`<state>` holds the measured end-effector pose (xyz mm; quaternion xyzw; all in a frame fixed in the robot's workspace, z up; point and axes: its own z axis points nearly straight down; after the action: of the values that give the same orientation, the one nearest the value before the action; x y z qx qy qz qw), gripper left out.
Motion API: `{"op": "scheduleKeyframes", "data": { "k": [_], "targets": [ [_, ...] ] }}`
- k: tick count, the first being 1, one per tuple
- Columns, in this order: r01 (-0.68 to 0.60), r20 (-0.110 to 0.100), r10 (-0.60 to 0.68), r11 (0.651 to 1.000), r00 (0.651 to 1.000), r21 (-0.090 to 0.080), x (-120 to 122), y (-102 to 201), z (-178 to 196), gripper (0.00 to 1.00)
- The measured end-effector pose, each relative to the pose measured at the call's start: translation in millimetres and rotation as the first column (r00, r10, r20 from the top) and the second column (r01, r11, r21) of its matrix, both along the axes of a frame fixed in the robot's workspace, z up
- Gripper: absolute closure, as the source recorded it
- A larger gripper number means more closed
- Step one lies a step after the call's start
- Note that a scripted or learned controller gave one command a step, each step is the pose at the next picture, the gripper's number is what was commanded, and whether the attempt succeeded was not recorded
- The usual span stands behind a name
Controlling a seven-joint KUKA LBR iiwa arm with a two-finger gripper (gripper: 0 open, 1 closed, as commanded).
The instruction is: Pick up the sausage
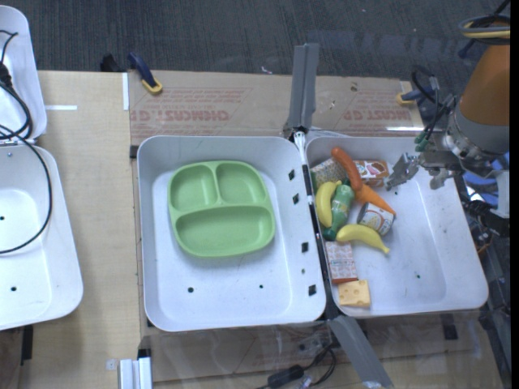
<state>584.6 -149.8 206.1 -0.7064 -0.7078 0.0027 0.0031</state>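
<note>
Brown cardboard (203, 104) printed "CHEMCNTS" lies behind the bins; the claw (421, 171), fingers apart, hovers near the sausage (345, 167).

Left bin (154, 241): one green divided plate (220, 208). Right bin (438, 258): two bananas (364, 236), carrot (376, 198), green bottle (340, 205), can (375, 218), cheese wedge (353, 293), all lay crowded along its left side.

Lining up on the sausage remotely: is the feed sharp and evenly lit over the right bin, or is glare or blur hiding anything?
Camera view: light is even and soft, with no glare on the right bin; the sausage is somewhat soft but distinct by its red colour; the gripper is small and slightly blurred, so its fingers are hard to read.
</note>
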Motion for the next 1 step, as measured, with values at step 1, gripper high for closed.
{"op": "scheduleKeyframes", "data": {
  "k": [1],
  "targets": [
    [0.051, 0.003, -0.051, 0.999, 0.999, -0.002, 33.0, -36.3, 62.3, 0.0]
  ]
}}
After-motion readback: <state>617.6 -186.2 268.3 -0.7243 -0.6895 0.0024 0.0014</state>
